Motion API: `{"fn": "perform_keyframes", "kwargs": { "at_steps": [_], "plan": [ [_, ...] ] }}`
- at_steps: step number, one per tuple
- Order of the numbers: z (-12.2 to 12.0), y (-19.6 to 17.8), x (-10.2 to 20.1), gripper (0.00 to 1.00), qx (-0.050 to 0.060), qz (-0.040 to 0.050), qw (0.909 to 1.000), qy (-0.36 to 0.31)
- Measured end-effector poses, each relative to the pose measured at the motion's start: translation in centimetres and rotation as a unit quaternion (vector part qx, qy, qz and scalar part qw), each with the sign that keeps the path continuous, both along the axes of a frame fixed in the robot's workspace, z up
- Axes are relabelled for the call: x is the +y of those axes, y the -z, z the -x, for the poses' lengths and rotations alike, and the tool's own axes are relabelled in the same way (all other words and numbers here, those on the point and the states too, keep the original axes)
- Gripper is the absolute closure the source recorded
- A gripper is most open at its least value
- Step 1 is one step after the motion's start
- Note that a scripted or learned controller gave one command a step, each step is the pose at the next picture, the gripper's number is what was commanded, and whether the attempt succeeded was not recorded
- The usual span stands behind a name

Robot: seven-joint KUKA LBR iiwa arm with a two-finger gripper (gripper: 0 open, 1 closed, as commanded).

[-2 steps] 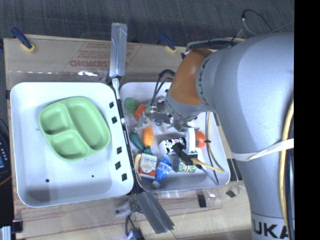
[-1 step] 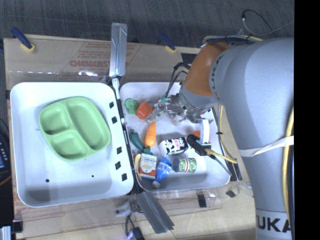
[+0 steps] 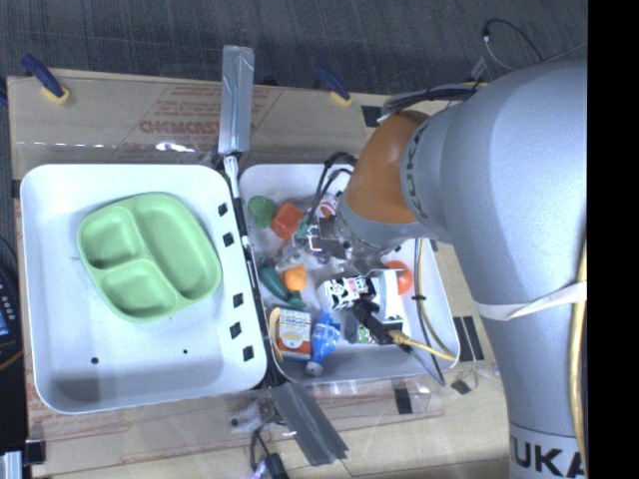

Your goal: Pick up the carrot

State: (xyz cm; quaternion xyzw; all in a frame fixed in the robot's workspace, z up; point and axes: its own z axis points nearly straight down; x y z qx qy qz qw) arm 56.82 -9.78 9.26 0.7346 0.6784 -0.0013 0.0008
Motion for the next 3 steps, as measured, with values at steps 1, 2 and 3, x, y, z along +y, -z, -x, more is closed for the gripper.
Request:
{"fn": "perform_keyframes", "kwargs": {
  "at_steps": [1,2,3],
  "plan": [
    [0.1,-0.9,0.0,1.0,0.002,-0.0006,1.0,-0.002],
    [-8.9,-10.1,6.0,1.0,-0.001,-0.0017,0.9998,-0.019],
    [-8.8,-9.8,7.4,1.0,0.003,-0.0017,0.9989,-0.046]
  ]
}}
